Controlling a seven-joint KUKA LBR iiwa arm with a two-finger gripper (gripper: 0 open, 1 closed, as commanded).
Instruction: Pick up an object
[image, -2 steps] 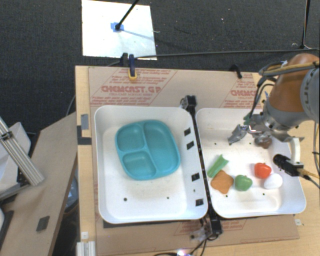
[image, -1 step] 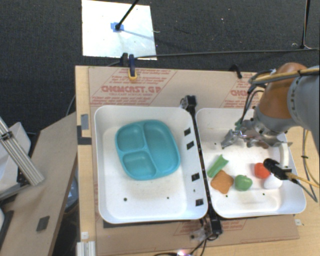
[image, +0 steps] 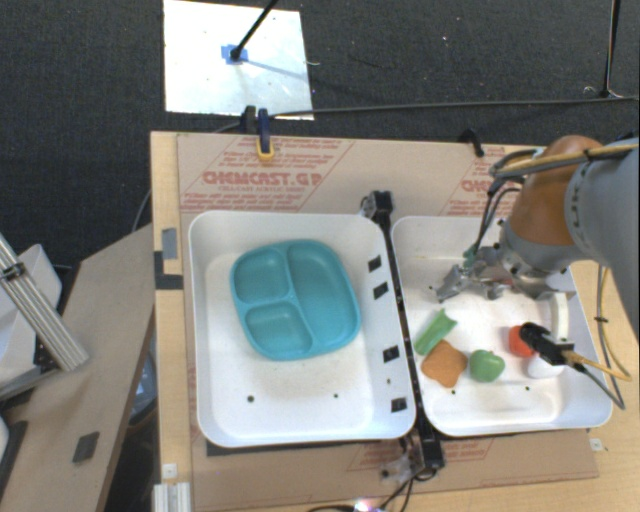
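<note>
Toys in right bin (image: 585, 395), near its front edge: green stick (image: 435, 331), orange piece (image: 445, 365), green ball (image: 487, 365), red piece (image: 520, 340); I see my claw (image: 468, 280) above them, grasp unreadable; nothing lifted yet.

You are looking at the left bin (image: 215, 400), which is holding a teal divided plate (image: 295, 298) near its centre. Beyond the left bin, a blue-and-yellow clamp (image: 263, 135) is gripping the far edge of the printed cardboard sheet (image: 300, 175), and a white paper sheet (image: 235, 60) is lying farther back.
</note>
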